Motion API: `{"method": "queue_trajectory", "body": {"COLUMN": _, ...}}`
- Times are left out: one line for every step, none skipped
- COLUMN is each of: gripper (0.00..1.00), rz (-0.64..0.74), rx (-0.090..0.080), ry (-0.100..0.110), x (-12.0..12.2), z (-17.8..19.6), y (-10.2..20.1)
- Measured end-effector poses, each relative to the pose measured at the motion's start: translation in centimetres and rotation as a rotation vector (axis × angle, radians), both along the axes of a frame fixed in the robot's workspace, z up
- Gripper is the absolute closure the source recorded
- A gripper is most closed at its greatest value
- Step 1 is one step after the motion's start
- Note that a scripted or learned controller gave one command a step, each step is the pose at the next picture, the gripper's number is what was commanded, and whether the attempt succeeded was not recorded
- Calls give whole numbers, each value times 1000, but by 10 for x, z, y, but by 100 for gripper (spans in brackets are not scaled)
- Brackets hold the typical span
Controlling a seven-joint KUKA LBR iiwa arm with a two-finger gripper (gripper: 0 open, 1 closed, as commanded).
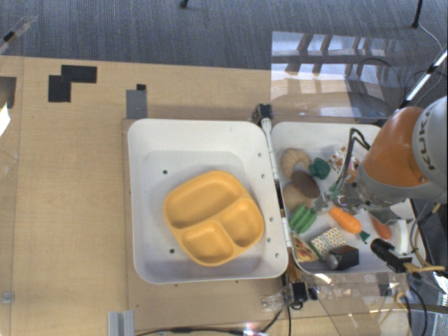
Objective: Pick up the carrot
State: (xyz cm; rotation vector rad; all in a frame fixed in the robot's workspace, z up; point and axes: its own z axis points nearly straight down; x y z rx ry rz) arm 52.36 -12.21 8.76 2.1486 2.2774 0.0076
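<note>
The carrot (346, 220) is orange with a small green end and lies slanted in the right bin (329, 133), near its middle. My gripper (345, 201) hangs from the grey arm with the orange band (394, 154) and sits directly over the carrot's upper end, very close to it or touching it. The wrist hides the gripper's tips, so contact with the carrot is unclear.
Crowding the carrot are green pods (302, 218), a brown potato (304, 184), a tan ring (295, 160), a green piece (320, 166), a checkered box (327, 240), a dark grey block (343, 258) and a small orange piece (381, 228). A yellow divided plate (213, 218) lies in the left bin (140, 187).
</note>
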Motion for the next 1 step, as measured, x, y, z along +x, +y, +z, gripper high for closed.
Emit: {"method": "queue_trajectory", "body": {"gripper": 100, "rz": 2, "rx": 2, "ry": -9, "x": 4, "z": 10, "y": 2}}
